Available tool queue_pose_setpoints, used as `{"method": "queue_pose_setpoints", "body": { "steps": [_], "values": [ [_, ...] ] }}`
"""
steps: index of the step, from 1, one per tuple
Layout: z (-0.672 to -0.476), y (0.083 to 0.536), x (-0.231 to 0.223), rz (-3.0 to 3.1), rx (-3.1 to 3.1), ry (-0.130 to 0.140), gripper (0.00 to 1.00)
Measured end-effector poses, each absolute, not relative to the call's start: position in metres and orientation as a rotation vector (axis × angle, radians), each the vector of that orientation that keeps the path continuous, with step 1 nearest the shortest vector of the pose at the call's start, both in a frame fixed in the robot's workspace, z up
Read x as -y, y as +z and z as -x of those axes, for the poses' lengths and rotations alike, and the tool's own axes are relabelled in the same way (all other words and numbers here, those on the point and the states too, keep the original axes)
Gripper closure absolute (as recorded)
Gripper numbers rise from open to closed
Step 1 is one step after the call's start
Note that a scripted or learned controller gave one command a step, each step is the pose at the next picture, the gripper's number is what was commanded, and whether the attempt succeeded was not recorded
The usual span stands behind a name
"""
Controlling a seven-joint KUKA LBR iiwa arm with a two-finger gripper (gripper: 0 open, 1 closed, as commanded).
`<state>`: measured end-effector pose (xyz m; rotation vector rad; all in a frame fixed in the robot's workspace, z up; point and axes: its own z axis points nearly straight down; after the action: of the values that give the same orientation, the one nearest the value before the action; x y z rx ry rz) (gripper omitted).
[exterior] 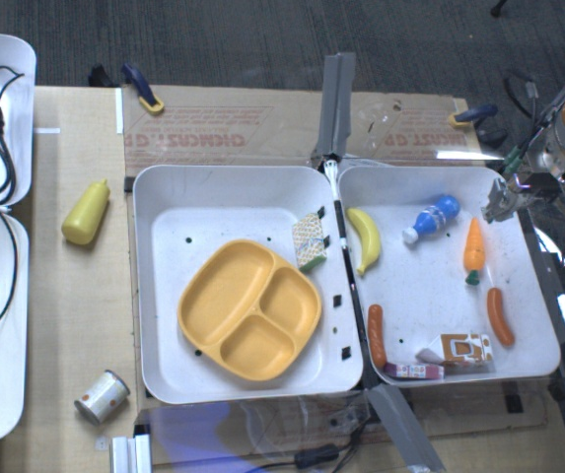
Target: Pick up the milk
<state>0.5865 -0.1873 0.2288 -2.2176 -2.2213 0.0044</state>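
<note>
Here, the milk carton [466, 349] lies lengthwise along the right bin's near edge, well below the end effector [500, 202], whose grip cannot be judged.

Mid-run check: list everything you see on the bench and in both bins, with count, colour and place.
Plate: 1, yellow, three sections, left bin.
Packet: 1, pale patterned, left bin, by the plate's upper right.
Banana: 1, yellow, right bin, left side.
Bottle: 1, blue and white, lying down, right bin, top.
Carrot: 1, orange, right bin, upper right.
Sausages: 2, orange-red, right bin, lower left and lower right.
Milk: 1, brown and white carton, right bin, bottom edge.
Wrapper: 1, pink, left of the milk.
Mustard bottle: 1, yellow, bench, left of the bins.
Can: 1, silver, bench, lower left.
Clamps: 2, blue and yellow, bench's far edge.
End effector: 1, grey, over the right bin's upper right corner.
</note>
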Motion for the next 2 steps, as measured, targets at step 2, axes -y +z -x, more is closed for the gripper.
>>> {"method": "queue_pose_setpoints", "body": {
  "steps": [2],
  "values": [
    [-0.493, 0.19, 0.007, 2.368, 2.059, 0.007, 0.0]
  ]
}}
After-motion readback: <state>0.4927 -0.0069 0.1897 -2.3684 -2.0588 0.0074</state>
